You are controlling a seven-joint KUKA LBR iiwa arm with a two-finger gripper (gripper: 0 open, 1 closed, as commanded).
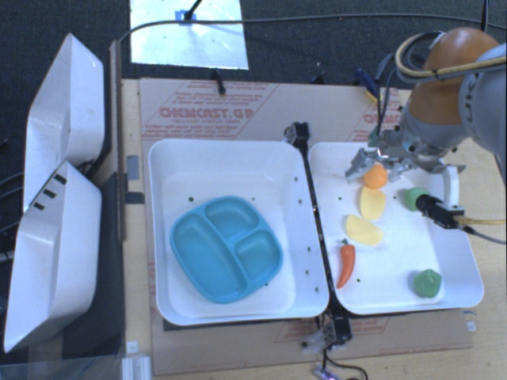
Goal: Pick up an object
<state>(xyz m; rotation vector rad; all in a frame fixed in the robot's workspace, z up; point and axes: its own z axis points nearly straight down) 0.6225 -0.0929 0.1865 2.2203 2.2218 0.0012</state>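
Note:
My gripper [375, 165] hangs over the far part of the right bin [467, 291], its fingers [357, 164] open. An orange ball [375, 177] lies right under it, between the fingertips and at their near side. I cannot tell whether the fingers touch it. Two yellow pieces [372, 203] [364, 230] lie just nearer than the ball. A red-orange pepper [346, 264] lies near the bin's left wall. A green lump [428, 283] sits at the near right, and a smaller green thing [411, 198] lies right of the ball.
The left bin [182, 157] holds a blue sectioned plate [226, 248]. A black divider [313, 204] runs between the bins. Two white tubs [59, 172] stand off the bench at the left. The arm [459, 77] comes in from the upper right.

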